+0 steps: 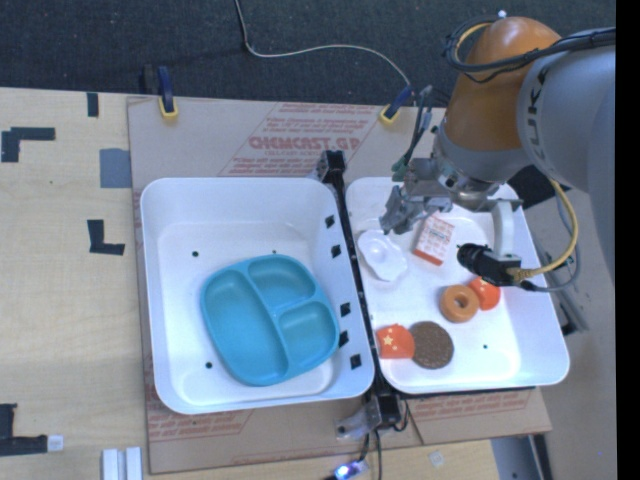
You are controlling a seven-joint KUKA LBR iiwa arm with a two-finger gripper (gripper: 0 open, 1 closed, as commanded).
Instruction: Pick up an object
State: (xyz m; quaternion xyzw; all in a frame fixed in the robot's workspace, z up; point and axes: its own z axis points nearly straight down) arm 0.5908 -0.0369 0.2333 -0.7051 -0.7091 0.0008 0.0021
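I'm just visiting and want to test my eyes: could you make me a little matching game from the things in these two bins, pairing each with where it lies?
Things:
1. blue divided plate
2. dark brown cookie
3. doughnut
4. red and white packet

Places:
A. right bin, near front edge, beside a red round piece
B. left bin
C. right bin, just under the arm's jaws
D. right bin, middle, beside a small orange-red piece

Pairs: 1-B, 2-A, 3-D, 4-C
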